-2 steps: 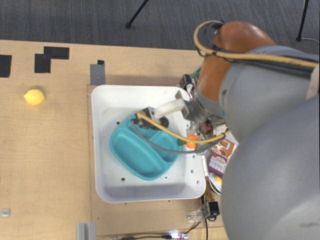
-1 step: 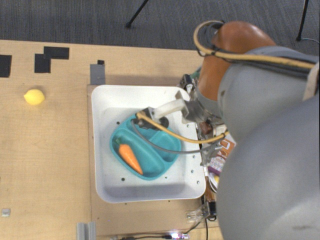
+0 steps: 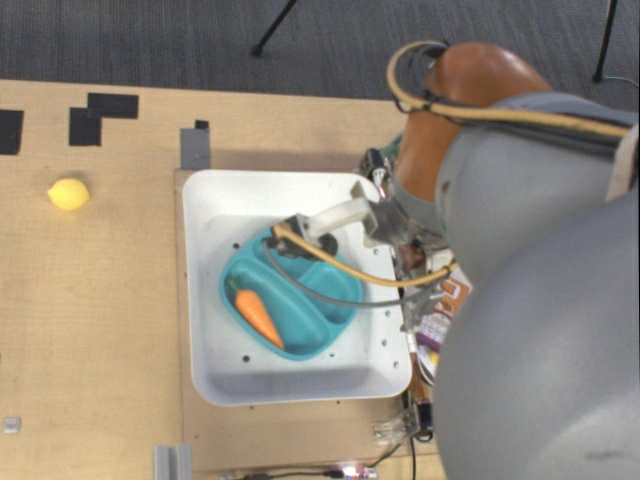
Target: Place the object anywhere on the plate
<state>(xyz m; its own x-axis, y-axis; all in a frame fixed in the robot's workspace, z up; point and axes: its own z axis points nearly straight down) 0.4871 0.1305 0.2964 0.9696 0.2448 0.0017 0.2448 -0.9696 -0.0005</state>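
The claw (image 3: 392, 230) hangs low over the right side of the shallow white plastic bin (image 3: 205, 268), just by the upper right edge of the teal divided plate (image 3: 330, 283). The wrist hides it, so I cannot tell whether it is clenched or released, and nothing shows in its grip. The orange tapered carrot (image 3: 258, 318) lies on the plate, in its lower left compartment, well apart from the claw, so the placing looks done.

The risk now is probably in the retreat. The claw sits so close to the plate's rim that a sideways pull could catch it and drag or tip the plate. The carrot is round and could then roll out into the bin. A straight lift would likely avoid this.
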